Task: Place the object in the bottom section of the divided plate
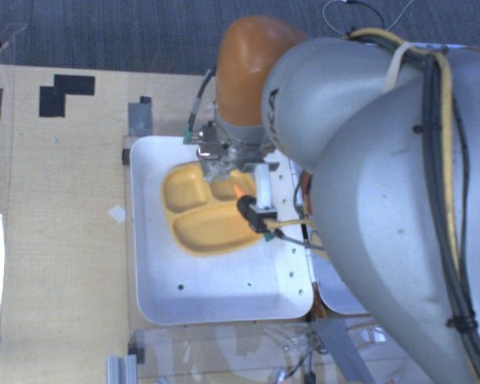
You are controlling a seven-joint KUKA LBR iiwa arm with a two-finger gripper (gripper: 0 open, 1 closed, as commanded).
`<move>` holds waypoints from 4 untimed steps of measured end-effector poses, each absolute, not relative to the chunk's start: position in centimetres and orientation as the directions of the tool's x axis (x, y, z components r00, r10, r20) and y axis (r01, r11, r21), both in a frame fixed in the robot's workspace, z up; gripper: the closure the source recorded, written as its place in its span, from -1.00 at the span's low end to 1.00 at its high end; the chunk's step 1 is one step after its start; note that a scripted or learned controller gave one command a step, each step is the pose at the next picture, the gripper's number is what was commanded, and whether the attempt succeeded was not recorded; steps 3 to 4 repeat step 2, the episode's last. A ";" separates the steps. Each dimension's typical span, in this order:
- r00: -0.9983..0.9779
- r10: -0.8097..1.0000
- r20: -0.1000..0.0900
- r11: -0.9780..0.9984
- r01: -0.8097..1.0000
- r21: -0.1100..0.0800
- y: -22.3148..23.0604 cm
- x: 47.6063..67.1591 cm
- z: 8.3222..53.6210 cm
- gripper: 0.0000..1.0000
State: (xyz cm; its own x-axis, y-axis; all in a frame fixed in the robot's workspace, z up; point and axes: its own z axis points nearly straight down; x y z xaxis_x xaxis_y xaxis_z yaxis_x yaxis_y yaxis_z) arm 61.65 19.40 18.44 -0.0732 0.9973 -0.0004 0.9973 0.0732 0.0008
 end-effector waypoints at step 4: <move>-0.289 0.957 0.000 0.289 0.957 0.004 20.8 66.9 27.8 -1.00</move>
